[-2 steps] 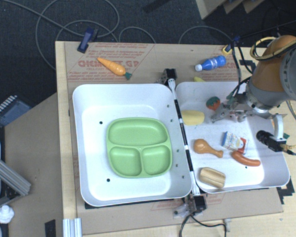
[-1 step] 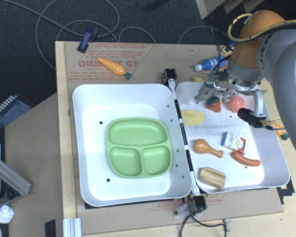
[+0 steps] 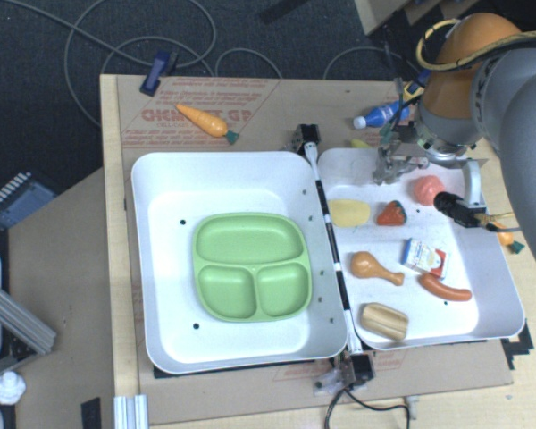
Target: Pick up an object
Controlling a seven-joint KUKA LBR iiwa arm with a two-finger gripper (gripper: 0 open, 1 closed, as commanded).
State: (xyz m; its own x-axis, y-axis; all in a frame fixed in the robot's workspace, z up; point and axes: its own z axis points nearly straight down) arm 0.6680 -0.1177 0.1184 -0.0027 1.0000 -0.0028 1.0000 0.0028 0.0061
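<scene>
A KUKA arm works a bench of toy food. Nearest the camera in the right bin (image 3: 487, 320) lies a roll (image 3: 384, 322), with a sausage (image 3: 445, 287) just beyond it. A drumstick (image 3: 375, 266) and a small packet (image 3: 424, 256) sit mid-bin. Farther back come a strawberry (image 3: 391, 213), a yellow piece (image 3: 349, 212) close to the bin's left wall, and a pink piece (image 3: 426, 189). All lie apart from one another. The left bin (image 3: 161, 195) holds a green tray (image 3: 250, 266) and no loose food.

The claw (image 3: 395, 164) hangs over the far end of the right bin, above bare floor just beside the pink piece and a little beyond the strawberry. How far open it is cannot be told from this angle, and nothing is seen in its grip. The arm (image 3: 509, 88) reaches in from the right. Past the bins, a blue bottle (image 3: 380, 116) and a carrot (image 3: 205, 121) lie on the bench.

The pick looks not yet made. The pink piece and the strawberry seem the handiest targets. A clean try probably means centring over one of them first, since a descent from here would likely meet bare floor. Both look rounded and may squirt sideways, so the claw should straddle the widest part and go low before it closes. The strawberry has open floor around it; the pink piece sits near the robot's own fittings and leaves less room.
</scene>
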